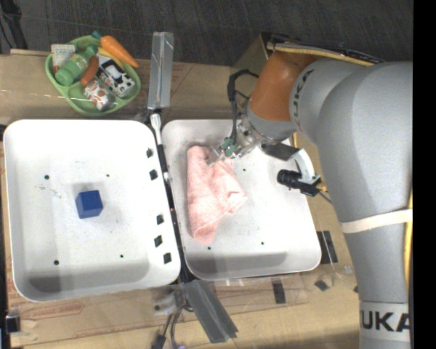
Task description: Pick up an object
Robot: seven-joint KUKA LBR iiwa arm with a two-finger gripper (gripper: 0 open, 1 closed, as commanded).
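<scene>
Arm (349,122): grey, orange band above the wrist; reaches in from the right, bent low over the right bin (291,246)
Gripper (227,150): down at the top edge of the cloth; whether it is open or closed cannot be told
Cloth (209,191): pink, crumpled lengthwise in the left half of the right bin
Cube (89,203): blue; alone in the left bin (29,195)
Bowl (91,75): green, full of toy food; on the bench beyond the left bin
</scene>
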